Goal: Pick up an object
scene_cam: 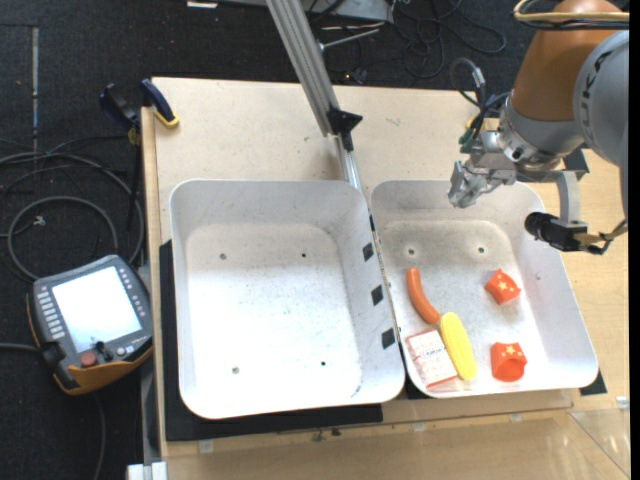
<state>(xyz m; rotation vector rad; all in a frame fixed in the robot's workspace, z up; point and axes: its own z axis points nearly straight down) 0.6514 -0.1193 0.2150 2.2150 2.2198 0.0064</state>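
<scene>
Five objects lie in the right bin point(560, 268), all toward its near end: an orange sausage-shaped piece point(422, 296), a yellow corn cob point(457, 345), a small white and red packet point(430, 357) touching the cob's left side, and two red pieces, one point(502, 288) by the right wall and one point(508, 360) near the front corner. Any of them would satisfy the task.

Judging from the layout, the sausage piece and the upper red piece look like the easiest targets, since each sits apart from its neighbours with bare floor around it. The cob and packet touch, so a grasp there risks nudging one while closing on the other. A good attempt would bring the tool straight down over the chosen piece's middle, and for the long sausage, close across its narrow width rather than along its length.

The gripper point(463, 190) hangs over the far rim of the right bin, well apart from every object. From the gripper, the sausage lies toward the camera and slightly left; the upper red piece lies toward the camera and to the right; the cob, packet and lower red piece lie farther off in the same direction. Nothing sits between its tips, and whether it is spread or closed I cannot tell.

The left bin point(200, 218) sits beside it.
</scene>
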